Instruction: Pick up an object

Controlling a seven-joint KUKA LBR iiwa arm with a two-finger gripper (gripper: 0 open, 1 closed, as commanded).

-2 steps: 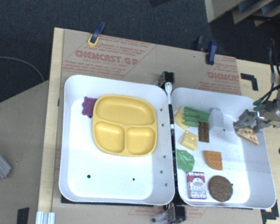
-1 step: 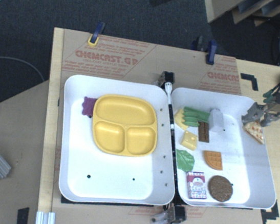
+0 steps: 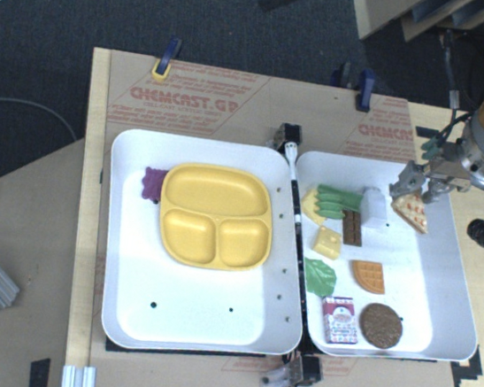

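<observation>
While the gripper (image 3: 418,191) hangs over the right bin (image 3: 458,268) near its far right side, I see its 2 fingers closed on a pizza slice (image 3: 412,211), lifted just above the bin floor.

fixed overhead camera, slanted down, both bins (image 3: 123,216) in frame

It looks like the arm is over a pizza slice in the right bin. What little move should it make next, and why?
Probably a short, straight lift. The gripper sits right at the pizza slice in the right bin, away from the other food. Raising it slightly would show whether the slice really comes up with it; from this angle I cannot tell if the grip is secure.
</observation>
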